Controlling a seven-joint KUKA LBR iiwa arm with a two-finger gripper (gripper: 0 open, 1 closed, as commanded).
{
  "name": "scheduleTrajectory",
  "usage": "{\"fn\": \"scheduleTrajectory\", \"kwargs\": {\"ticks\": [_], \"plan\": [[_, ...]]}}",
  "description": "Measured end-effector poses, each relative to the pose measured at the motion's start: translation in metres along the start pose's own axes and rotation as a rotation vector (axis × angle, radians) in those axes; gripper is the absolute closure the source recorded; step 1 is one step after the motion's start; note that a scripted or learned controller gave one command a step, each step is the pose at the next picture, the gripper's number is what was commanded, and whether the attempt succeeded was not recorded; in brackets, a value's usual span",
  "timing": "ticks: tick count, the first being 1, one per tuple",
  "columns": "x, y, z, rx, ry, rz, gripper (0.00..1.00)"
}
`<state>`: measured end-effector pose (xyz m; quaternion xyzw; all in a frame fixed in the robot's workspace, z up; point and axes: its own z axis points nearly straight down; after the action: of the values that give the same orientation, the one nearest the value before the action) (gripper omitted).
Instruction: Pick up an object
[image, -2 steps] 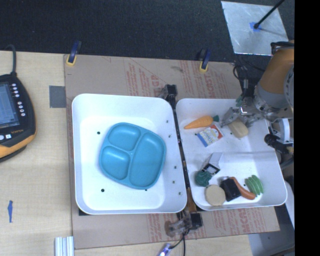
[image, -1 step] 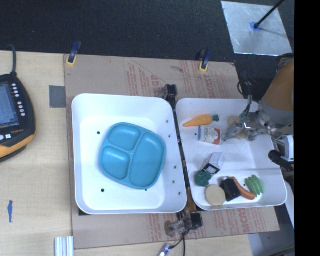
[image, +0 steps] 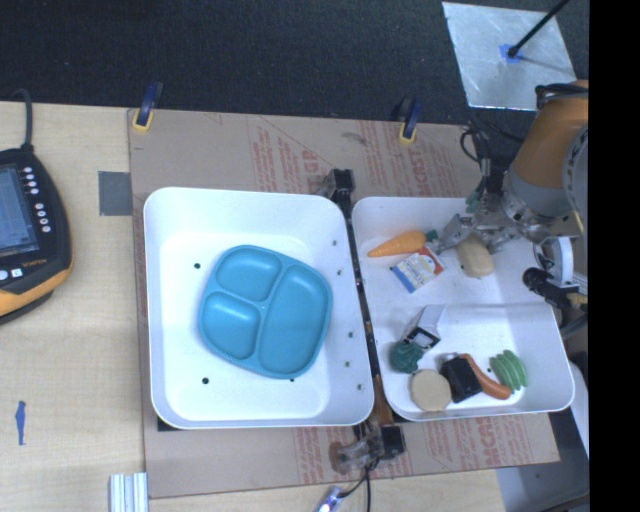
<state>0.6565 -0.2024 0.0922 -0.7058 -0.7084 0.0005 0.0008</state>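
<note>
surface (image: 80, 340): pale wood, cardboard sheet (image: 250, 150) clamped | left bin (image: 170, 300): blue divided plate (image: 265, 310) | right bin (image: 540, 330): carrot (image: 398, 243), packet (image: 416, 268), beige lump (image: 477, 260) | pincer (image: 482, 232): spread above lump, grasping nothing

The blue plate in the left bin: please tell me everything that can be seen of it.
The blue plate is light blue and looks like smooth moulded plastic. Its outline is a rounded square, and raised ridges divide it into three compartments: two smaller ones on the left and one larger on the right. It lies flat, face up, turned a little askew to the bin walls, near the middle of the left bin. It rests on the bin's white floor, and nothing else touches it. All three compartments hold nothing.
</note>
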Motion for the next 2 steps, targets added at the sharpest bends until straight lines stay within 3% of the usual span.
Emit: {"fn": "scheduleTrajectory", "kwargs": {"ticks": [1,2], "plan": [[0.054,-0.102,0.001,0.003,0.000,-0.001,0.00],[-0.010,-0.013,0.000,0.000,0.000,0.000,0.00]]}}
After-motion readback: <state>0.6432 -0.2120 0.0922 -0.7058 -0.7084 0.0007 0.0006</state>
